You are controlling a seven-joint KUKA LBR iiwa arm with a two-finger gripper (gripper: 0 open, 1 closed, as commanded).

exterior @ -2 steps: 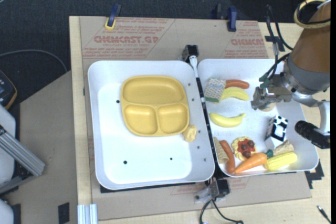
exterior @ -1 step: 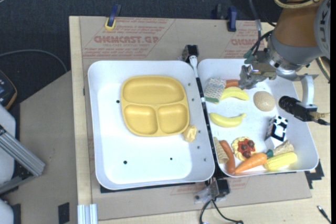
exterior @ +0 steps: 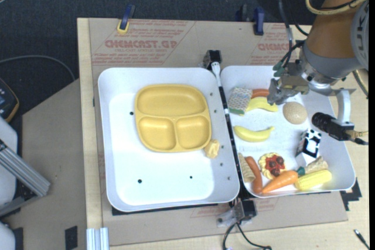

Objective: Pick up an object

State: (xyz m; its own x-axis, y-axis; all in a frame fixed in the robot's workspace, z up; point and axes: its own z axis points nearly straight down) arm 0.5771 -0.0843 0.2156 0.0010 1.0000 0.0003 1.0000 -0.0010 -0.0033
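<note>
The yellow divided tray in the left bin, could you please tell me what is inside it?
The yellow divided tray shows three compartments with nothing in them. A small pale yellow piece lies just outside its lower right corner on the left bin. Whatever is beneath the tray is covered.

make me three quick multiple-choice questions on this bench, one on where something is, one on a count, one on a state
1. Where does the yellow divided tray lie? A) left bin B) right bin C) on the cardboard
2. How many bananas show? A) one B) two C) four
3. How is the carrot placed? A) standing upright B) lying in the right bin C) on the tray

Key: 1 A, it sits on the left bin floor. 2 B, one banana mid-bin, another banana by the gripper. 3 B, it lies flat near the right bin front edge.
</note>
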